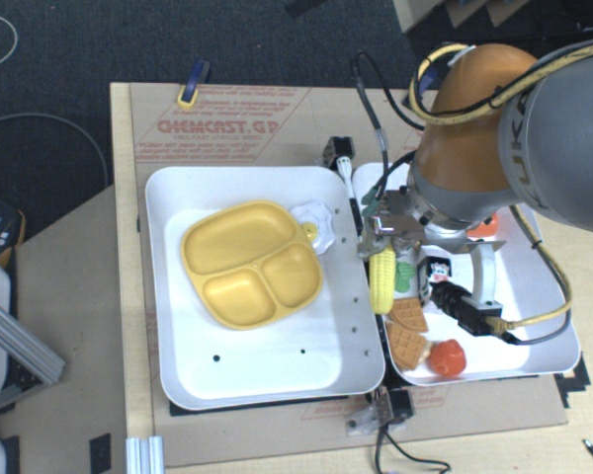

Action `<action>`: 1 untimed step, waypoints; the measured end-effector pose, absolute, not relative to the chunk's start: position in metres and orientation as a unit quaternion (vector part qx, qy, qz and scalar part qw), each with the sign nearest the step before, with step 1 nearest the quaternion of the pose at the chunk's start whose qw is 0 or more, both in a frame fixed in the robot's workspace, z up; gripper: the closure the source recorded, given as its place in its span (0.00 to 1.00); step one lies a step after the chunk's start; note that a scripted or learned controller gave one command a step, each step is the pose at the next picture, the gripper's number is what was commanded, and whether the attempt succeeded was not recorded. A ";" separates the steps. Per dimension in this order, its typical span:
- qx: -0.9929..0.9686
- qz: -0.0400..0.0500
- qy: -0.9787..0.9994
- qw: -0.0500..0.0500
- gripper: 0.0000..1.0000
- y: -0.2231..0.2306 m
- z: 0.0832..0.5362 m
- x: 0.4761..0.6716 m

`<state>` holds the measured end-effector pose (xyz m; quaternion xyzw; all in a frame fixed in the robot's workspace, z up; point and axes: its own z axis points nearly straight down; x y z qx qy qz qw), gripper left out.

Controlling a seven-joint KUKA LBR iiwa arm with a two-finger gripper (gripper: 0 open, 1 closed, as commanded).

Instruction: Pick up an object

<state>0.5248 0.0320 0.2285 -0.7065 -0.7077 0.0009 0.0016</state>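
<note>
My gripper (pixel 393 245) hangs over the left side of the right bin (pixel 549 349), under the grey and orange wrist. A yellow corn cob (pixel 381 280) lies directly below it, along the bin's left wall, and a small green piece (pixel 403 276) sits beside the cob. Whether the gripper touches the cob is hidden by the wrist. Closer to the front lie two brown waffle pieces (pixel 406 332) and a red tomato (pixel 448 357).
The left bin (pixel 267 363) holds a yellow divided plate (pixel 251 262) with a clear plastic item (pixel 314 221) at its upper right. An orange object (pixel 487 224) peeks out behind the arm in the right bin. A yellow-blue clip (pixel 191 84) lies on the bench at the back.
</note>
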 end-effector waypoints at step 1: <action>-0.707 0.000 -0.708 0.000 1.00 0.034 0.215 0.540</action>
